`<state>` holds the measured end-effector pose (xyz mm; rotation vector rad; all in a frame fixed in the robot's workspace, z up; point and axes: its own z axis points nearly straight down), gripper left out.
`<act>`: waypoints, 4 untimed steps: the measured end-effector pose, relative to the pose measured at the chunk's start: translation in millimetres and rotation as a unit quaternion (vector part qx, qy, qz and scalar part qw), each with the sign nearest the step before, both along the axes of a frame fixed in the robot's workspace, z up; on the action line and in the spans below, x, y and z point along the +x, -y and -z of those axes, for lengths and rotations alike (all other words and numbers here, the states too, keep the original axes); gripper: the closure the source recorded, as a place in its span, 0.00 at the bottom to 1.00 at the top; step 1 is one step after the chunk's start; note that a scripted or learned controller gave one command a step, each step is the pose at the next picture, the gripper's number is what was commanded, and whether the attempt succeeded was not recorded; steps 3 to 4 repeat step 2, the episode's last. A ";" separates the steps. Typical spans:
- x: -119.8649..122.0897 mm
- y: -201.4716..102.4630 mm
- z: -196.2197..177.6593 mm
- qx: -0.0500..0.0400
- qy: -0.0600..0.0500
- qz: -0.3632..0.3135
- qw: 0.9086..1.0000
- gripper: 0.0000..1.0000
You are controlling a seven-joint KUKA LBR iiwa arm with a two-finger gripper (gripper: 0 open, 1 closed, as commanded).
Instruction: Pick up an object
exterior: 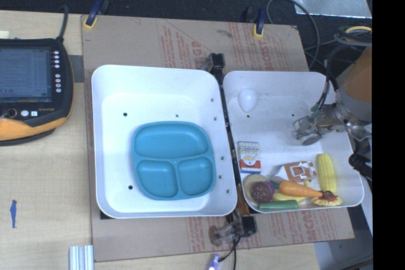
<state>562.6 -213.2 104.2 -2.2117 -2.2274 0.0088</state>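
The left bin keeps a blue divided plate at frame centre, likely as a drop-off. The right bin crowds its toy food, corn and carrot included, at lower right. The gripper hangs above bare floor mid-right, gripping nothing that shows; its spread cannot be told.

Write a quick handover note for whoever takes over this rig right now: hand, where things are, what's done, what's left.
Hand: low in the right bin, upper right part, nothing seen between its fingers; whether they are open or shut is unclear.
Things: corn cob, carrot, small carton and other toy food sit along the right bin's near edge. White egg near its far left corner. Blue divided plate in the left bin.
Done: nothing picked up yet.
Left: grasp and lift one object.
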 end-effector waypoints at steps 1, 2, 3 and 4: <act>36.3 -51.8 -32.7 0.001 0.001 0.000 1.000 1.00; -21.6 -61.1 -44.3 0.001 0.001 0.000 1.000 1.00; -21.6 -61.1 -44.3 0.001 0.001 0.000 1.000 1.00; -21.6 -61.1 -44.3 0.001 0.001 0.000 1.000 1.00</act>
